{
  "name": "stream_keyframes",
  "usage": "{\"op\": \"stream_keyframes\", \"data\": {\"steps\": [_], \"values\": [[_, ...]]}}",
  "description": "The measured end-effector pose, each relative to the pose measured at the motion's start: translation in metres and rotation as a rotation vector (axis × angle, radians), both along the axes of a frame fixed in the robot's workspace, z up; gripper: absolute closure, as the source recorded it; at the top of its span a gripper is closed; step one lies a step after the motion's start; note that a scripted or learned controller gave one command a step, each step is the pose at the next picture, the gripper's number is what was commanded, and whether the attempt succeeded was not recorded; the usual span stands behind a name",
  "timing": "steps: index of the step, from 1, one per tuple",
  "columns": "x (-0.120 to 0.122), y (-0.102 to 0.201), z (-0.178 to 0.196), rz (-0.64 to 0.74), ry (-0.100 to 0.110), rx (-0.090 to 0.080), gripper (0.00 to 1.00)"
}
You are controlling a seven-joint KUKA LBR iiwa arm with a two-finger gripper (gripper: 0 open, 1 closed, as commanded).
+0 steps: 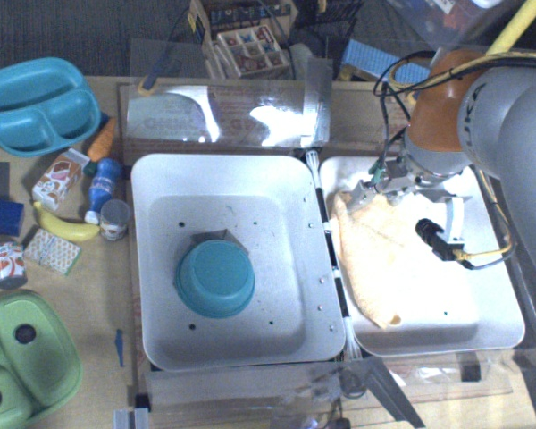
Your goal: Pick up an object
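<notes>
Camera view: two white bins (152, 195); one blue bowl (216, 278) in the left, one tan cloth (380, 257) in the right beneath one gripper (389, 184), grip state unclear.

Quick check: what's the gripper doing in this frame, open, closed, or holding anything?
Gripper: cannot be told; it is low over the far end of the beige cloth in the right bin.

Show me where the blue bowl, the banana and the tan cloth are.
blue bowl (216, 278), camera view, middle of its upturned base.
banana (64, 225), camera view, middle of its curved body.
tan cloth (375, 257), camera view, flat middle of the fabric.
</notes>
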State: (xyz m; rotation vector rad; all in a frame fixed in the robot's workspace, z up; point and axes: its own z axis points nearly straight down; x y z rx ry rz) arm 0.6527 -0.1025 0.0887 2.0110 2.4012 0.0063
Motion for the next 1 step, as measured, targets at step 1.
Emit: {"op": "stream_keyframes", "data": {"steps": [1], "values": [[0.0017,-0.0002,0.0123,0.000,-0.007,0.000,1.00]]}}
